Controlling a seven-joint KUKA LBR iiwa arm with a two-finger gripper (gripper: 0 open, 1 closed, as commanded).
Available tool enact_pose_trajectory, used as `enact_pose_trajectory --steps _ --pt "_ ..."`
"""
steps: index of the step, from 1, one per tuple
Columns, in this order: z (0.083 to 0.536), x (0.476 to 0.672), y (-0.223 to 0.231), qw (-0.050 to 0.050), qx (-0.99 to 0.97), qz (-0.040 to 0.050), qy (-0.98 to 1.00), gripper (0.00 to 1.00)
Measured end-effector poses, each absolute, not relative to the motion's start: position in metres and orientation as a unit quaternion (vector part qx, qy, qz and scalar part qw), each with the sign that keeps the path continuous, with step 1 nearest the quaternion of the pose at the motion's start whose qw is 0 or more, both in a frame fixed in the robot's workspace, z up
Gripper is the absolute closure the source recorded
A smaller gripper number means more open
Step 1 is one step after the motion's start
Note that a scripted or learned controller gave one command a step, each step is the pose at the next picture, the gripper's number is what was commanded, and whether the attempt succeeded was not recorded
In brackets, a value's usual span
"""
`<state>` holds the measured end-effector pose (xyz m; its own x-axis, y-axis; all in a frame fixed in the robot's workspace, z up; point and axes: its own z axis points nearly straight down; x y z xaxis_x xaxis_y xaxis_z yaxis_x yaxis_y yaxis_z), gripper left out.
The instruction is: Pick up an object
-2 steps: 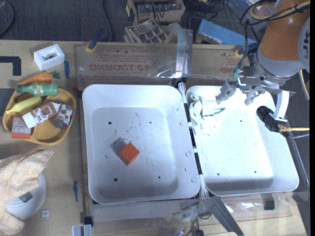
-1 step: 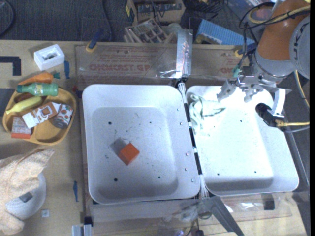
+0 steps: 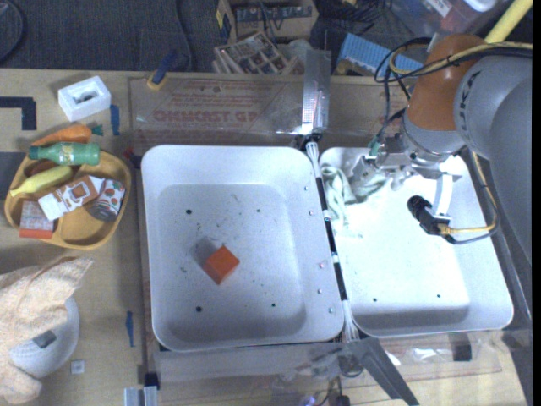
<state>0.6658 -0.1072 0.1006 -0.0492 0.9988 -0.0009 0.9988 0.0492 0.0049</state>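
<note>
Your arm (image 3: 473,91) reaches in over the right bin (image 3: 439,311), and by the look of things the pick has not been made: the only obvious object, an orange block (image 3: 222,264), lies loose on the floor of the left bin (image 3: 169,184), a little left of and below its middle, well apart from the gripper (image 3: 365,174). So you should judge the task as barely begun; finding the block, closing on it and lifting it all remain

The left bin holds that one block, plus a few dark specks scattered across its floor. The right bin's floor looks bare, apart from a pale greenish-white thing (image 3: 336,194) by its upper left corner, just beside the gripper and near the wall the two bins share; you cannot tell from here whether it is a separate item or part of the tool

The gripper sits low in that same corner. Whether it is parted or closed you cannot tell, as the wrist hardware blurs into the white bin
</note>
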Motion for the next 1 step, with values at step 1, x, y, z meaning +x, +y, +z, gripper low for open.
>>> enact_pose_trajectory --steps 1 --pt "0.1006 0.6658 -0.1072 0.002 0.689 0.0014 0.724 0.00"
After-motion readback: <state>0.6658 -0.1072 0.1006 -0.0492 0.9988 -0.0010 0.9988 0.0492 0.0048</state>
